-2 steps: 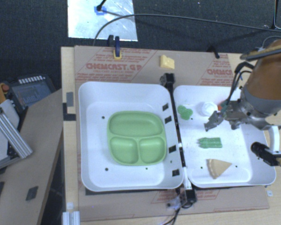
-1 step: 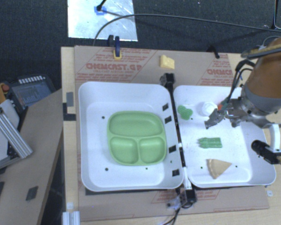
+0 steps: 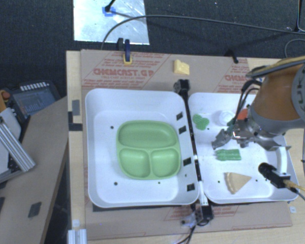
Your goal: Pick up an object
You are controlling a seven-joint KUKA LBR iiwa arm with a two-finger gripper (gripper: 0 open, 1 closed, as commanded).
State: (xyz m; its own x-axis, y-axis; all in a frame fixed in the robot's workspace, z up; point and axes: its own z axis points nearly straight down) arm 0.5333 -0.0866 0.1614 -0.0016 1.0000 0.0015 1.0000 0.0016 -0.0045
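Gripper sits low inside the right bin, near the middle of its floor, at the end of the grey arm that reaches in from the right with its orange band above the wrist. Whether the grip is spread or closed cannot be told from this angle, and nothing can be seen caught in it. Just beside the tool tip, on the side nearer the front rim, lies a flat green block, long side running left to right; the two are close, but whether they touch cannot be told. A tan wedge lies flat further toward the front rim, apart from the green block. Toward the back of the same bin, a small green lump rests near the divider between the bins, and a small white round piece lies just to its right, partly under the arm's cables. The left bin holds a pale green divided plate, lying flat near the centre with one wide compartment at the back and two smaller ones at the front. Both bins stand on a cardboard sheet with red print. On that sheet, beyond the back rims, sits a small yellow block.
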